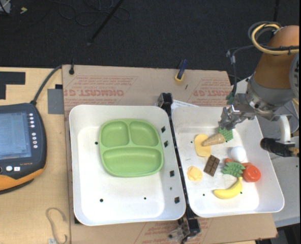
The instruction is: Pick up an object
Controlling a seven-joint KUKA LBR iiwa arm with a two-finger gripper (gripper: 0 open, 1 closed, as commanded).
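Brown cardboard covers a bench [120,88] that bears two shallow white bins side by side, with a dark floor and cables behind. At the left sits a grey and orange handheld control pendant [10,144]. The left white bin [84,187] holds a pale green plastic divided plate [131,147]. The right white bin [265,194] holds small toy foods: a yellow cheese-like wedge [201,145], a tan cone-shaped piece [214,139], a small yellow lump [194,173], a brown chocolate bar [211,165], a white egg [237,153], a green leafy piece [233,168], a red tomato [251,173] and a yellow banana [228,190].

The grey arm with an orange band reaches in from the right. Its gripper [231,120] hangs low over the far part of the right bin, just above the cone. Whether it is open or closed cannot be told, and nothing is seen lifted. Judging by this, the pick is not yet done; every toy lies in the bin.
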